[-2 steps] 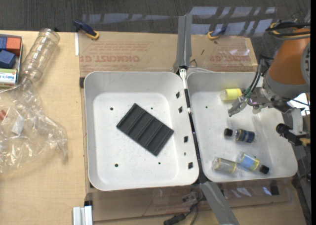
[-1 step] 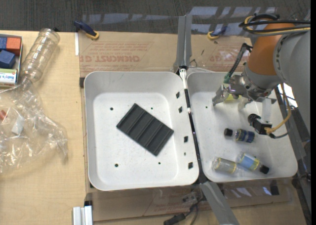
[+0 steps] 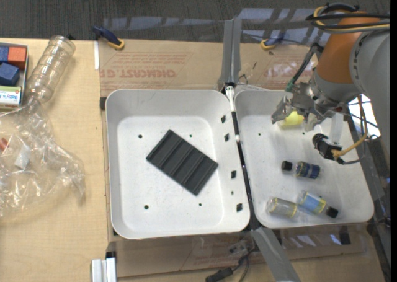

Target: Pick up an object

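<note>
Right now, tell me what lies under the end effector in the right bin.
A yellow object sits at the end effector, on the right bin's white floor. The end effector covers part of it, so its full shape and any grip stay hidden.

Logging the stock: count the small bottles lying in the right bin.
3. A dark bottle lies mid-bin; a clear bottle and a blue-and-yellow bottle lie near the front edge. The arm could hide more at the back.
</note>
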Motion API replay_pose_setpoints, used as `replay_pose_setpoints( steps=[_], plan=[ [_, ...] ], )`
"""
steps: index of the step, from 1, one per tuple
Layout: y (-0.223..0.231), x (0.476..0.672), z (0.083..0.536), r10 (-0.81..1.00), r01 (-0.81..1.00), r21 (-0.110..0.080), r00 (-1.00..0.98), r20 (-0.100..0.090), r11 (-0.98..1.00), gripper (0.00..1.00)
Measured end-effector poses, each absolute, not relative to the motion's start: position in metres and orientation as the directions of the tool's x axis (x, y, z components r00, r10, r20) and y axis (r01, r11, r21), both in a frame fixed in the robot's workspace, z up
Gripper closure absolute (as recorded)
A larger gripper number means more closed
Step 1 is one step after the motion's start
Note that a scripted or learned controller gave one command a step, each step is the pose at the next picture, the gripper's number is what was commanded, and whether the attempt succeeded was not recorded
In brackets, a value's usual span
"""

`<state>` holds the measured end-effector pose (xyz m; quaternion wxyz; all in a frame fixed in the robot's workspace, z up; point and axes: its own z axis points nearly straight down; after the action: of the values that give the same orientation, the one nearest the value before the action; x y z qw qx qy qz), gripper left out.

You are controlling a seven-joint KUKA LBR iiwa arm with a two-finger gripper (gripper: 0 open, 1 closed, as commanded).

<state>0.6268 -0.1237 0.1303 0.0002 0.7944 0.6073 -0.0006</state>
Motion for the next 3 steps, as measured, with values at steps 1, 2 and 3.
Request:
replay_pose_setpoints(
  steps=[1, 2, 3],
  plan=[
    [-0.205, 0.504, 0.098, 0.983, 0.983, -0.004, 0.186, 0.002, -0.186, 0.0],
    [-0.21, 0.484, 0.235, 0.994, 0.994, 0.001, -0.112, -0.001, 0.112, 0.0],
    [-0.222, 0.49, 0.442, 0.942, 0.942, 0.0, -0.335, -0.002, 0.335, 0.0]
  ],
)
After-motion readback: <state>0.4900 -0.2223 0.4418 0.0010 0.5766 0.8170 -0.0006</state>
